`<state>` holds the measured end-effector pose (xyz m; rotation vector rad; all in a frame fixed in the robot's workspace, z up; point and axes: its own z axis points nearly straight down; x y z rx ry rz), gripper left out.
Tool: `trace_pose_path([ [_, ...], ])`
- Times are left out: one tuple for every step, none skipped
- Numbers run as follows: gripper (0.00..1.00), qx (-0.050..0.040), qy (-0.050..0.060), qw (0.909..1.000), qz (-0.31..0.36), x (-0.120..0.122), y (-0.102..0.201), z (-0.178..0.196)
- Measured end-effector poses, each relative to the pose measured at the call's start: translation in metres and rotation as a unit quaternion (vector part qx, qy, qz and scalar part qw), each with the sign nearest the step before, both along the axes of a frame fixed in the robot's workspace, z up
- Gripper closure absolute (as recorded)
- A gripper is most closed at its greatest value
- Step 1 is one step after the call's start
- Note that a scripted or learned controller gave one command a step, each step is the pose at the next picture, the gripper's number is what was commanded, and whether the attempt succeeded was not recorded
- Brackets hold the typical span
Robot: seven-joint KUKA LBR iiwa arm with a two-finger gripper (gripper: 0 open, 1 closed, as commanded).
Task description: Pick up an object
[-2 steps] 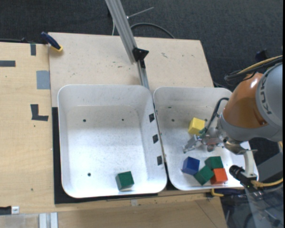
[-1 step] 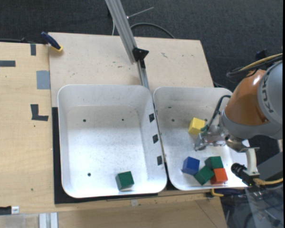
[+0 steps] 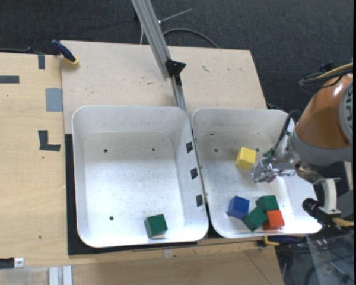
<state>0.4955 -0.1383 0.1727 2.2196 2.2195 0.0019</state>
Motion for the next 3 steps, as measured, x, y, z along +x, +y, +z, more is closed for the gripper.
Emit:
trace_pose_path([
  [1.00, -0.0001, -0.001, 1.0000, 0.001, 0.001, 0.005, 0.062],
  [1.00, 0.0002, 0.001, 1.0000, 0.001, 0.001, 0.005, 0.091],
  [1.00, 0.0014, 0.002, 1.0000, 0.003, 0.004, 0.063, 0.091],
])
